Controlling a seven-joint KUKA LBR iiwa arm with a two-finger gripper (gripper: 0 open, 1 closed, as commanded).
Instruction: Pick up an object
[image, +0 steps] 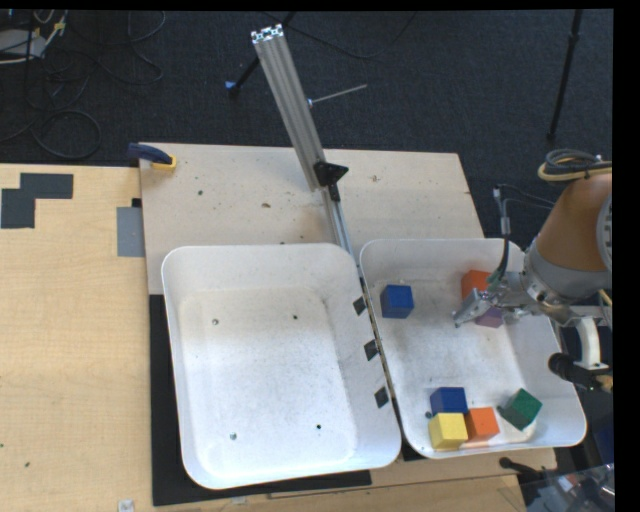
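Nearest me, along the front rim of the right bin (560, 435), sits a tight cluster: a yellow cube (448, 431) touching an orange cube (482, 424), a dark blue cube (448, 401) just behind the yellow one, and a green cube (521, 409) tilted against the rim at about four o'clock from the bin's middle. None of these is near the arm's working end.

Further back, the end effector (487, 305) hangs low over the bin's upper right part, with the grey and orange arm (575, 230) coming in from three o'clock. Directly under and against it lies a small purple block (490, 318), and an orange-red cube (474, 284) stands just at its eleven o'clock, touching or nearly touching the metal. These two are the likely targets; I judge the purple one the closer, since it sits right beneath the tips. Neither shows a clear long axis, as both are partly hidden. Whether the end effector is spread or pinched I cannot tell from here, and I see nothing clearly clamped in it.

A lone blue cube (397, 300) rests well apart at nine o'clock from the end effector, near the bin's left wall. The left bin (200, 270) lies beyond that wall, and both bins rest on the table (400, 185).
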